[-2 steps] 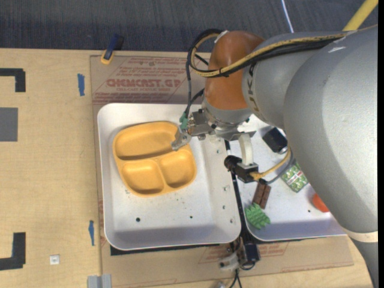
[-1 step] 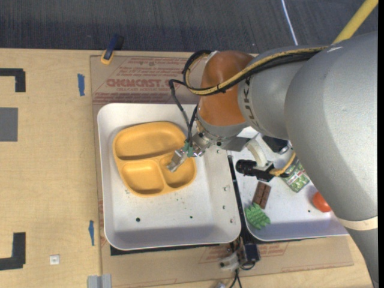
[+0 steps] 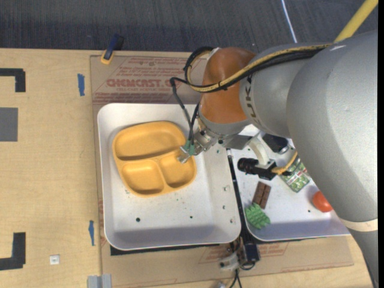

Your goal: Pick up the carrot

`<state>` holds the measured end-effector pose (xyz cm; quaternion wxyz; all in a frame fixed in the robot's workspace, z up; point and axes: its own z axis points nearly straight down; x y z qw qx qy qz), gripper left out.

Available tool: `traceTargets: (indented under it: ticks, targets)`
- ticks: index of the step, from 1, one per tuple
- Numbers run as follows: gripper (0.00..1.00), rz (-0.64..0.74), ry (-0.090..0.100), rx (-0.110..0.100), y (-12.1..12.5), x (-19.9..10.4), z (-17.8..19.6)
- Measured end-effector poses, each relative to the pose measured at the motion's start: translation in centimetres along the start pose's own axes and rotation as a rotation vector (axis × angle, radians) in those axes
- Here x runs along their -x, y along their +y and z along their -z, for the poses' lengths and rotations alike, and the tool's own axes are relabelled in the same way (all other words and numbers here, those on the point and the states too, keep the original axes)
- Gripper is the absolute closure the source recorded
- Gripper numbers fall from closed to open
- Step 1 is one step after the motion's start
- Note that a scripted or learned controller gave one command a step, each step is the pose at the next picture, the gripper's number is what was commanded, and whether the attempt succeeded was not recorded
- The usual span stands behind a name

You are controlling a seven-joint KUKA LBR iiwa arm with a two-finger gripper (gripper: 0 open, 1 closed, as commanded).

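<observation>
The gripper (image 3: pixel 187 150) sits at the right edge of the yellow divided plate (image 3: pixel 153 156) in the left bin (image 3: pixel 162 221); whether it grips anything cannot be told. The carrot (image 3: pixel 322 201) seems to be the orange thing far right in the right bin (image 3: pixel 288 230), so the arm should move there and come down right over it.

I see a yellow plastic plate with three sections (image 3: pixel 153 156) in the left white bin (image 3: pixel 120 221). In the right white bin (image 3: pixel 288 224) I see a green bumpy block (image 3: pixel 258 216), a brown bar (image 3: pixel 261 194) and an orange round piece (image 3: pixel 322 201).
</observation>
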<state>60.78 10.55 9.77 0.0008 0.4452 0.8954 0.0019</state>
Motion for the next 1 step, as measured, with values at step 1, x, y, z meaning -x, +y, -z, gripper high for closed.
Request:
traceTargets:
  ticks: [1]
  targets:
    - [1.0,-0.159,-0.007,-0.005,4.5,-4.42,10.24]
